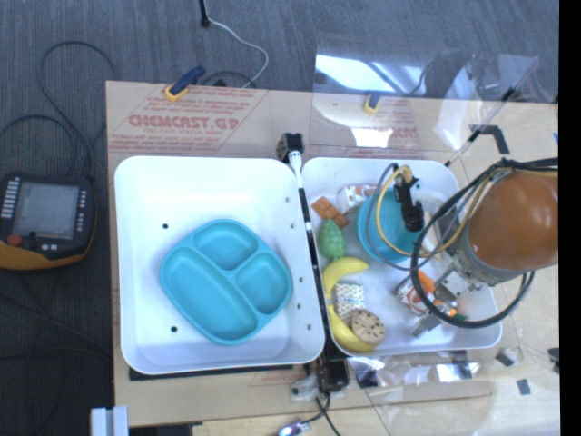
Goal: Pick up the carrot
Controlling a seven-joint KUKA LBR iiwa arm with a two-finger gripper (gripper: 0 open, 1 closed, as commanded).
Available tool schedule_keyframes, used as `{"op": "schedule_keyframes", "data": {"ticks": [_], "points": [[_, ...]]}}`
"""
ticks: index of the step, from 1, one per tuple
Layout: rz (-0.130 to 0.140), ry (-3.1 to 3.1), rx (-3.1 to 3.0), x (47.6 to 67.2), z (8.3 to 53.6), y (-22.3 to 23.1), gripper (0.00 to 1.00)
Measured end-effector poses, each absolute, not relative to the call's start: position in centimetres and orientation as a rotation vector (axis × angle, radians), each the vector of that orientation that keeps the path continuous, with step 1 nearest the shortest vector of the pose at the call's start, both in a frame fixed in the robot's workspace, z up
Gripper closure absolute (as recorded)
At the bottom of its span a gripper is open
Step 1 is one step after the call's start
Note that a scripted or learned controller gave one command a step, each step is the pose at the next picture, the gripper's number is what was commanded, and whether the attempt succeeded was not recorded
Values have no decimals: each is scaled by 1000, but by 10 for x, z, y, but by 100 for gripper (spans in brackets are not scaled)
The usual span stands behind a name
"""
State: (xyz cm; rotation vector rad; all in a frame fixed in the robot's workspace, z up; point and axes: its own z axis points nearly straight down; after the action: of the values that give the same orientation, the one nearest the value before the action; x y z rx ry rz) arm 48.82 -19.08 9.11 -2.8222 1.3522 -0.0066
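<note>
While the gripper (434,300) hangs low, its state impossible to tell, what looks like the carrot (329,212) lies slantwise well left of it.

Dark grey carpet (109,25) is spreading all around the brown bench board (195,121) — black cables (64,57) are looping across it at left. A handheld control pendant (44,221) is lying on the floor beside the bench — bright light is glaring off clear plastic sheet (381,84) up top.

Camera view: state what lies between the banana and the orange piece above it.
A green egg-shaped toy, in the right bin, seen in the camera view.
</note>
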Motion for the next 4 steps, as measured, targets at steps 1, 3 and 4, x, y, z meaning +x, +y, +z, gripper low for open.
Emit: {"op": "schedule_keyframes", "data": {"ticks": [1,3,4], "points": [[-10,1356,-2819,490,102,-190,100],[-26,1305,-2860,496,91,-123,100],[-26,1303,-2858,496,91,-123,0]]}}
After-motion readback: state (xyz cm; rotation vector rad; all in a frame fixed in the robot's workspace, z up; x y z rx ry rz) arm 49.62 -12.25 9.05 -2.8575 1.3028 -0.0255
